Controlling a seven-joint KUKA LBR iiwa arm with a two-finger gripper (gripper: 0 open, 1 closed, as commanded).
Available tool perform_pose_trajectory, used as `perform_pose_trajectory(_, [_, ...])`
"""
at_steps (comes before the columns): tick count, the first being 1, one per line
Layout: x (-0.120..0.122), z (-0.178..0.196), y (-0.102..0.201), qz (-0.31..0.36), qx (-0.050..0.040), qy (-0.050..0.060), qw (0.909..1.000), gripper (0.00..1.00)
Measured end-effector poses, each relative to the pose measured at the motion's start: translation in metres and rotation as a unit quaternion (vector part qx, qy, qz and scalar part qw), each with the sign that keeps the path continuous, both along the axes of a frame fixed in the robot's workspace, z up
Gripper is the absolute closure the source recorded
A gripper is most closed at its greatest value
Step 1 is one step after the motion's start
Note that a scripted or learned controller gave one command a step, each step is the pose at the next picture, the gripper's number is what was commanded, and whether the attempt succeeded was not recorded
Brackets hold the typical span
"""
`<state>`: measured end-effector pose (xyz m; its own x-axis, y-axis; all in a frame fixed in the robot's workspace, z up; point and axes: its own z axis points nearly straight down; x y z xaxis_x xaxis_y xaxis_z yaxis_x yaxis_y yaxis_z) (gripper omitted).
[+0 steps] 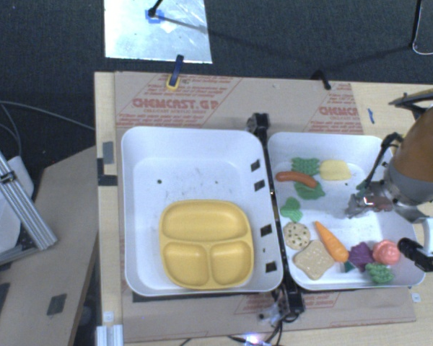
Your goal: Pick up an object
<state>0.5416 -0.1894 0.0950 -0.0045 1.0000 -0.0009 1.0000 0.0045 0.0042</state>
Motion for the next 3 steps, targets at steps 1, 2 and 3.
perform_pose_trajectory(1, [0.001, 0.011, 0.0, 0.001, -0.0002, -0.001, 1.0, 1.0])
perform_pose_trajectory(2, [0.013, -0.011, -0.017, -0.002, 0.0, 0.001, 1.0, 1.0])
perform_pose_trajectory(3, [0.014, 0.0, -0.017, -0.001, 0.0001, 0.0, 1.0, 1.0])
